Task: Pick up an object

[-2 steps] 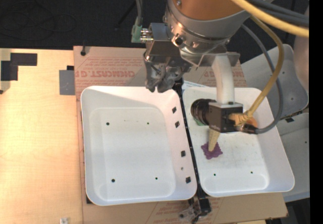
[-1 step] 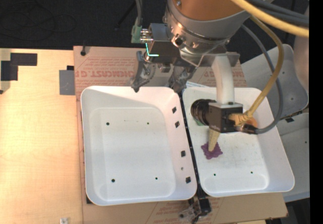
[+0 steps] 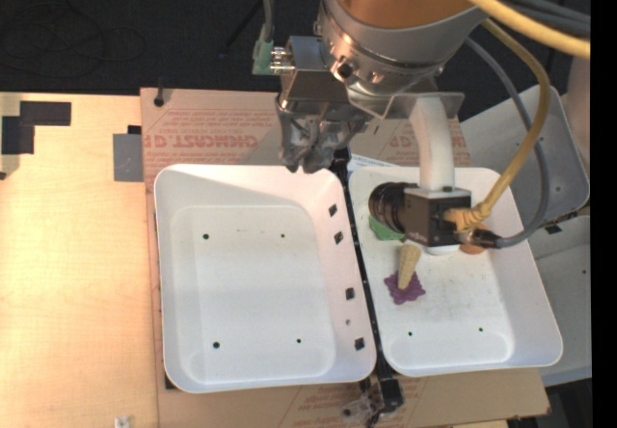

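**Mia:** Where are the things to pick up?

**Ben:** They are in the right bin (image 3: 463, 325). A purple thing (image 3: 406, 289) lies flat on the white floor, near the middle. It is small and lumpy, with little points sticking out, a bit like a star.

**Mia:** What is that pale one?

**Ben:** That is a tan piece (image 3: 410, 263). It is long and gets thinner toward one end. Its near end touches the purple thing.

**Mia:** I see some green too.

**Ben:** Yes, a green thing (image 3: 385, 229) sits just behind them, closer to the wall between the bins. Part of it is hidden by the robot. A tiny orange bit (image 3: 471, 247) peeks out further right. I can't tell what it is.

**Mia:** Where is the gripper (image 3: 310, 160)?

**Ben:** It hangs at the far side, above the spot where the left bin (image 3: 251, 291) and the right bin meet. It is apart from the purple thing.

**Mia:** Is it open? Does it hold anything?

**Ben:** It looks dark and bunched up from here. I can't tell if it is open or closed, or if it has anything.
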You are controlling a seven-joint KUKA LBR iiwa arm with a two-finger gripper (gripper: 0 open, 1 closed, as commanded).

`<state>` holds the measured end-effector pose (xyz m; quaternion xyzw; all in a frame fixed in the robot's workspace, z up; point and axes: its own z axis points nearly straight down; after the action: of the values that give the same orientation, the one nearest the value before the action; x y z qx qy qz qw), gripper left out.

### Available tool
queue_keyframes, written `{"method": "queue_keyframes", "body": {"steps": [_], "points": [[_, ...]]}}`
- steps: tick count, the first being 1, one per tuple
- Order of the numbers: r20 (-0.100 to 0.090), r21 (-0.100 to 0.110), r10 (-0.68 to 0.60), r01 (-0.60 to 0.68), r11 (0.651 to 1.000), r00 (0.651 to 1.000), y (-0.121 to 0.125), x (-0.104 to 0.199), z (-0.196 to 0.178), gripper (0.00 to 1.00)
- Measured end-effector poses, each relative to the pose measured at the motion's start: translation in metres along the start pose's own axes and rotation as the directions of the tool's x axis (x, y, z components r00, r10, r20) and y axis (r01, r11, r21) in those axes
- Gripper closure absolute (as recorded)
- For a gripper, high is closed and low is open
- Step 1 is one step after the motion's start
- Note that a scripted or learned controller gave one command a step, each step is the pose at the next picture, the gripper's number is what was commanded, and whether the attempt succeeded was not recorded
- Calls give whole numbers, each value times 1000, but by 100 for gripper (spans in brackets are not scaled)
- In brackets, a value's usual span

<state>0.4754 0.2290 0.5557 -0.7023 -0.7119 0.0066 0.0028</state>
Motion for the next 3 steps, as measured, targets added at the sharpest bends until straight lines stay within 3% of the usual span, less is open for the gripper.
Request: {"method": "queue_keyframes", "body": {"steps": [1, 2, 3], "points": [[0, 1, -1, 1, 1000, 1000, 0, 0, 0, 0], [0, 1, -1, 1, 1000, 1000, 0, 0, 0, 0], [2, 5, -6, 6, 1000, 1000, 0, 1, -9, 100]]}}
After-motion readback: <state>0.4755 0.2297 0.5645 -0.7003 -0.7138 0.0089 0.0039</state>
